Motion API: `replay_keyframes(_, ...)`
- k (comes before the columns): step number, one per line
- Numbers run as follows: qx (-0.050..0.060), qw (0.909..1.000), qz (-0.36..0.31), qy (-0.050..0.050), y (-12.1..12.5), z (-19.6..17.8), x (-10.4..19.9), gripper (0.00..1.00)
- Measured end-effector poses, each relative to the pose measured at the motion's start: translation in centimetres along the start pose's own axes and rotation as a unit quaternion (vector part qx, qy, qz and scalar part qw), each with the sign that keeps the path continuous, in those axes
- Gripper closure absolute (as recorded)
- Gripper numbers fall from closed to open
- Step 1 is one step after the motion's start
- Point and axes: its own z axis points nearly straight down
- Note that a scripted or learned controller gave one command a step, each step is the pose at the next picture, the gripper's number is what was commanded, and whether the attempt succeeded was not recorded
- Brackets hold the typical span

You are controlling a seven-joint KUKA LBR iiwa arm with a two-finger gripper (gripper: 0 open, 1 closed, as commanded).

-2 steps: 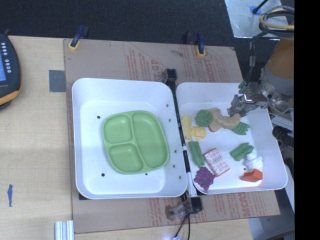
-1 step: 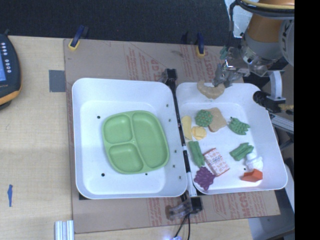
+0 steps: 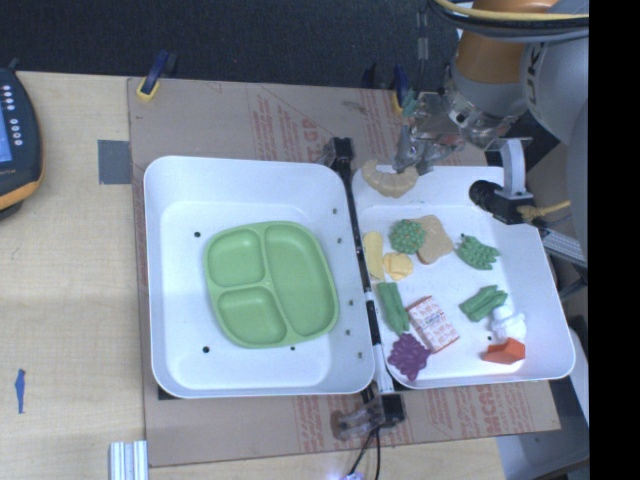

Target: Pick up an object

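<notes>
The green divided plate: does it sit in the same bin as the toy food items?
No. The green divided plate lies alone in the left bin, while the toy food items are in the right bin.

Both bins point(image 3: 170, 183) are plain white, and the left one carries a pale green sectioned plate point(image 3: 270, 284), the bench point(image 3: 70, 268) under them being light wood with a brown sheet of card point(image 3: 240, 118) printed in faded red. In the right bin point(image 3: 545, 268) lie a dark green bumpy piece point(image 3: 406, 235), a tan slice point(image 3: 435, 238), two yellow pieces point(image 3: 385, 258), green pods point(image 3: 483, 301), a purple cluster point(image 3: 408, 354), a red-and-white patterned packet point(image 3: 433, 324) and an orange-red block point(image 3: 505, 350) at the near right corner. The piece at the far left corner point(image 3: 388, 180) looks beige, while the arm point(image 3: 520, 18) is grey with an orange band
</notes>
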Motion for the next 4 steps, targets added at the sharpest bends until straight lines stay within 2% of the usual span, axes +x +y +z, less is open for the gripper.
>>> replay_keyframes(1, 0.002, 1.0, 0.004, -0.001, -2.1, -1.2, -0.2, 1.0)
replay_keyframes(2, 0.002, 1.0, 0.003, -0.001, -2.0, -1.2, -0.1, 0.0)
replay_keyframes(3, 0.01, 0.9999, 0.006, -0.001, -6.4, 13.3, -7.3, 0.0)
replay_keyframes(4, -0.001, 1.0, 0.002, -0.001, -2.3, 15.2, -9.2, 0.0)
